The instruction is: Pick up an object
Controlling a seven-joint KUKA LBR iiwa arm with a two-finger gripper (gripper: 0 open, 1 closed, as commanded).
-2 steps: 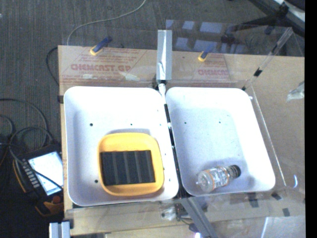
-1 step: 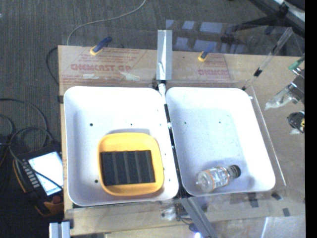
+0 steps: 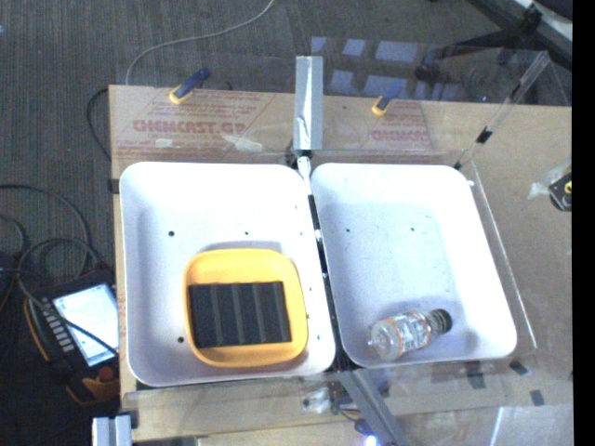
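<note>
We note 2 candidates: a clear plastic bottle (image 3: 409, 332) lying on its side near the front wall of the right bin (image 3: 400, 203), and a yellow tray (image 3: 246, 308) flat in the left bin (image 3: 149, 203). Pincer state: we cannot tell. Risks, in our judgement: the bottle rolls away from closing fingers; the tray proves too wide and flat to grip

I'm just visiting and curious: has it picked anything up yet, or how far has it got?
Nothing looks picked up yet. The yellow tray lies in the left bin, the bottle on its side in the right bin. Nothing is in hand; the whole pick is left.
</note>
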